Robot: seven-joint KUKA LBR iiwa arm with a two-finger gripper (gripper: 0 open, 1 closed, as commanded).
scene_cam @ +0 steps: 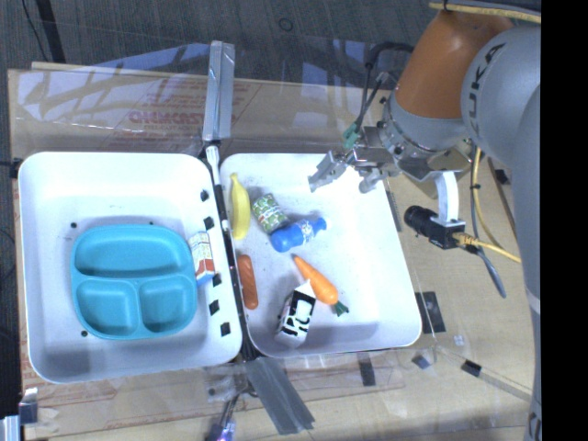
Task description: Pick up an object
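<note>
Black-white carton [296, 315] beside carrot [317, 283], blue bottle [298, 233], jaws [347, 174] spread wide, holding nothing

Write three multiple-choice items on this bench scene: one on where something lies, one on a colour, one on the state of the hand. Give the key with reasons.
1. Where does the blue divided tray lie?
A. In the left bin
B. In the right bin
C. On the bench outside both bins

2. What colour is the carrot in the right bin?
A. Purple
B. Orange
C. White

3. What state is the hand in?
A. Shut on the banana
B. Open, with nothing between its fingers
C. Shut on the carrot

Key: 1 A, the tray sits inside the left bin. 2 B, the carrot's body is orange with a green top. 3 B, the fingers stand apart above the right bin's upper part, away from the banana and the carrot.
</note>
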